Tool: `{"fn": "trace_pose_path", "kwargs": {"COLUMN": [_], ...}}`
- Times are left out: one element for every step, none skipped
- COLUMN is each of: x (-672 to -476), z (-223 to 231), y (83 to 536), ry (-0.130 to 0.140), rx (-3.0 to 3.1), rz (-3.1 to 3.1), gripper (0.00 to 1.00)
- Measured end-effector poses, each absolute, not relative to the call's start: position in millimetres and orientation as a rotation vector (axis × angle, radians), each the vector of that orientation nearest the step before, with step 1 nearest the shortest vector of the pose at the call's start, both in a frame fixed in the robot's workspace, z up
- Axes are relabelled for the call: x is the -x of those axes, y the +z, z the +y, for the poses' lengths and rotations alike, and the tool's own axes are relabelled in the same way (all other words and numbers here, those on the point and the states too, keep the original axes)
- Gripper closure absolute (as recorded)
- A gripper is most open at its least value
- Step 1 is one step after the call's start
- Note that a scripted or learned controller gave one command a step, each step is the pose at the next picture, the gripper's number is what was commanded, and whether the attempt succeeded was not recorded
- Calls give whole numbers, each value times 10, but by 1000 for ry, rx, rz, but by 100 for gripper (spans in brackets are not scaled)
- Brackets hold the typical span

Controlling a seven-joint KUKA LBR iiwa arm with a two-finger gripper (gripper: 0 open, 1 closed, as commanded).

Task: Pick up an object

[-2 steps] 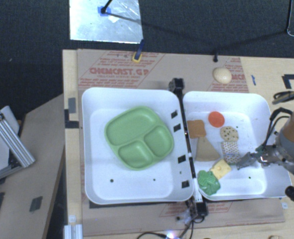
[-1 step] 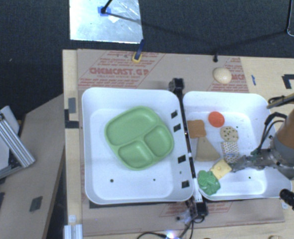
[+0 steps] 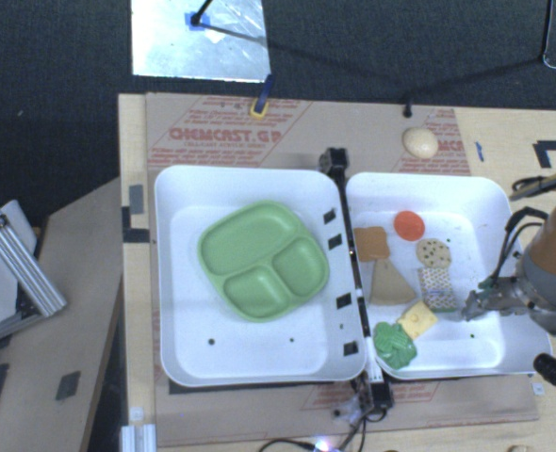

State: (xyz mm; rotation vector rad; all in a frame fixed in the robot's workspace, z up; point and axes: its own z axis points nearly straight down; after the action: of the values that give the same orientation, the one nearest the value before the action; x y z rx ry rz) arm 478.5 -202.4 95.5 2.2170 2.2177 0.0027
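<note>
The right bin point(image 3: 485, 196) holds several small items. These are a brown square slab point(image 3: 372, 243), an orange disc point(image 3: 409, 224), a speckled round cookie point(image 3: 433, 251), a patterned rectangle point(image 3: 437, 288), a tan wedge point(image 3: 388, 283), a yellow block point(image 3: 417, 320) and a green leafy lump point(image 3: 394, 344). My gripper point(image 3: 474, 306) reaches in from the right and sits low over the bin floor. It is just right of the patterned rectangle and touches none of the items that I can see.
The left bin point(image 3: 179, 252) carries a green compartment tray point(image 3: 264, 260). A pale egg-shaped object point(image 3: 419, 141) lies on the cardboard behind the right bin. Black clips run along the divider point(image 3: 346, 252) between the bins. The arm's body point(image 3: 551, 271) hangs over the right bin's right rim.
</note>
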Motion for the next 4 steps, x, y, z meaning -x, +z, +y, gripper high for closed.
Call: {"fn": "trace_pose_path", "kwargs": {"x": [-4785,-4852,-4872,-5037], "z": [-2036,-2016,-2021,-1491], "y": [1384,1831,2272,2374], "ry": [3,4,5,6], "rx": [-2214,-2212,-2212,-2208], "rz": [2222,2222,2222,2231], "gripper": [100,100,100,100]}}
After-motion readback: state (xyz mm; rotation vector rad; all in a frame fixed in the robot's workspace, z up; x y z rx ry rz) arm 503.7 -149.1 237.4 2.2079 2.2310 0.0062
